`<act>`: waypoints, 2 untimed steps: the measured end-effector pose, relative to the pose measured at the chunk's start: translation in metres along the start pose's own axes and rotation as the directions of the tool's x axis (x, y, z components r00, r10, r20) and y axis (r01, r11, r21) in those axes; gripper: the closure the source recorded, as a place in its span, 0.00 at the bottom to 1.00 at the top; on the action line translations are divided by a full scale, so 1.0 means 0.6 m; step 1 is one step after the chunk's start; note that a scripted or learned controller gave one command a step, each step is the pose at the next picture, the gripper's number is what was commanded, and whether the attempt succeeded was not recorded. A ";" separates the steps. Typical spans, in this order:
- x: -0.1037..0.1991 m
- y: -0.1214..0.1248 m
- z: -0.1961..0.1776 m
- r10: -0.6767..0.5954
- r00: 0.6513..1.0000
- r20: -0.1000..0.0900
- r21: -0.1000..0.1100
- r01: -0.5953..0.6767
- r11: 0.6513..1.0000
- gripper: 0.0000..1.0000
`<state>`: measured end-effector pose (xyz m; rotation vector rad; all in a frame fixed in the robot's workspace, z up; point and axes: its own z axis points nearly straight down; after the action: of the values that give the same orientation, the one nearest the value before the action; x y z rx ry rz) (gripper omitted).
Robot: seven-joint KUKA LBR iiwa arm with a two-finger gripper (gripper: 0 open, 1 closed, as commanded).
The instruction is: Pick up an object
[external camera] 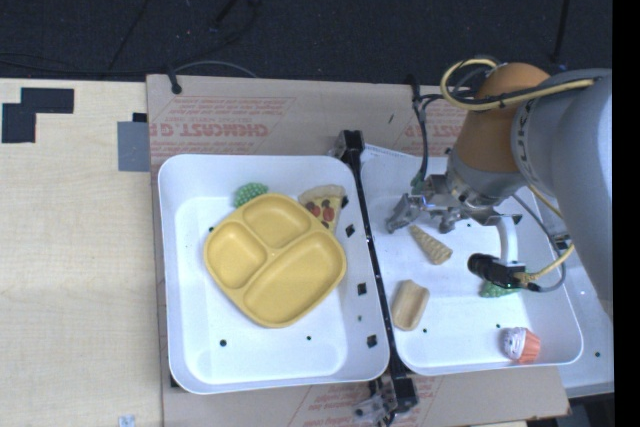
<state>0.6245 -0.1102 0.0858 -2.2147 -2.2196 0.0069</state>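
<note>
My gripper (426, 213) hangs low over the upper left part of the right bin (560, 355), with the grey arm and its orange band coming in from the right. Its metal fingers (403, 213) stand apart, open, with nothing between them. Just below the gripper lies a tan cone (431, 244), pointing up-left, near the fingertips but not held. A beige bread-like piece (408, 304) lies lower in the same bin. A small green item (493, 290) lies to the right, and an orange and white item (520, 345) sits in the lower right corner.
The left bin (190, 355) holds a yellow divided plate (275, 258), a green item (250, 192) and a pizza slice (323, 205) at the plate's upper edge. A black divider (366, 245) separates the bins. A black connector with yellow cable (497, 267) hangs over the green item.
</note>
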 end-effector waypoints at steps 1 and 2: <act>0.000 -0.001 -0.003 0.003 1.000 0.000 -0.003 -0.003 1.000 0.00; -0.001 -0.001 -0.019 0.005 1.000 0.000 -0.002 -0.005 1.000 1.00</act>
<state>0.6239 -0.1108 0.0975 -2.2207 -2.2153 0.0047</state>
